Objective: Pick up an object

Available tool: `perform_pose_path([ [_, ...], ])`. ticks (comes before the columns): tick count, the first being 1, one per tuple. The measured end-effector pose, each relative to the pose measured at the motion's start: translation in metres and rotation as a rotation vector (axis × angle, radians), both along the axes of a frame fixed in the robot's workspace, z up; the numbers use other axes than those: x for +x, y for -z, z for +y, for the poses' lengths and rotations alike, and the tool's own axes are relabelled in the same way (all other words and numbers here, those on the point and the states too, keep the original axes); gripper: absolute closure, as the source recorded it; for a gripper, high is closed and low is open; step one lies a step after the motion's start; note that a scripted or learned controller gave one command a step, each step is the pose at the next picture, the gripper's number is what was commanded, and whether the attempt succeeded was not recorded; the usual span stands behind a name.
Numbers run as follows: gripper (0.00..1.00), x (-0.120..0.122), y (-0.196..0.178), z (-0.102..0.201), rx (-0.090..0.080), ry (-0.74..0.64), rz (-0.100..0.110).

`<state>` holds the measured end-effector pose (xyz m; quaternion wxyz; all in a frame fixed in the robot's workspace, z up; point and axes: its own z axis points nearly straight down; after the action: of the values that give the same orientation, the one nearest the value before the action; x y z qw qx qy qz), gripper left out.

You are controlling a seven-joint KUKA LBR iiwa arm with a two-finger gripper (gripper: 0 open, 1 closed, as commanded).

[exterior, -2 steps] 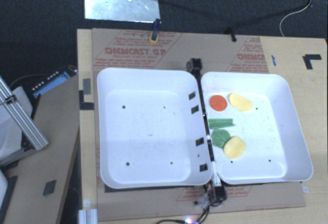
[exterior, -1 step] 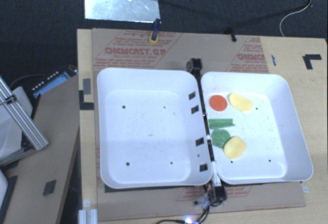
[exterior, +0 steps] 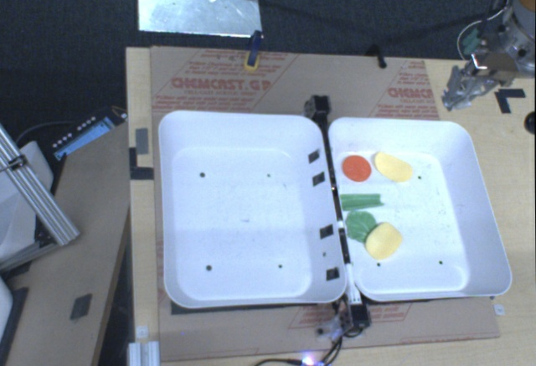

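Two white bins sit side by side on the bench, and the left bin (exterior: pixel 243 205) is nearest the camera's lower left. In the right bin (exterior: pixel 469 213), all the objects cluster toward its left wall. Nearest is a yellow piece (exterior: pixel 383 240), touching a rounded green piece (exterior: pixel 360 224) just beyond it. A flat green strip (exterior: pixel 361 201) lies a little farther on. Past that sit a red disc (exterior: pixel 357 168) and, just beside it on the right, a second yellow piece (exterior: pixel 393 167) (paler and more oval). Farther still, beyond the bin's far right corner, the gripper (exterior: pixel 463 93) hangs over the cardboard, well apart from every object; whether its claw is parted or closed cannot be told from here.
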<state>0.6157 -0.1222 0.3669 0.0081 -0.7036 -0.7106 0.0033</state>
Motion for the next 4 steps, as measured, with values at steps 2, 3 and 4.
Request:
perform_pose_path([
  [2, 1.0, 0.028, -0.169, -0.03, -0.011, 0.005, -0.024],
  [3, 1.0, -0.024, -0.169, -0.047, -0.008, 0.011, -0.019],
  [4, 1.0, 0.056, -0.168, -0.062, -0.011, 0.005, -0.023],
])
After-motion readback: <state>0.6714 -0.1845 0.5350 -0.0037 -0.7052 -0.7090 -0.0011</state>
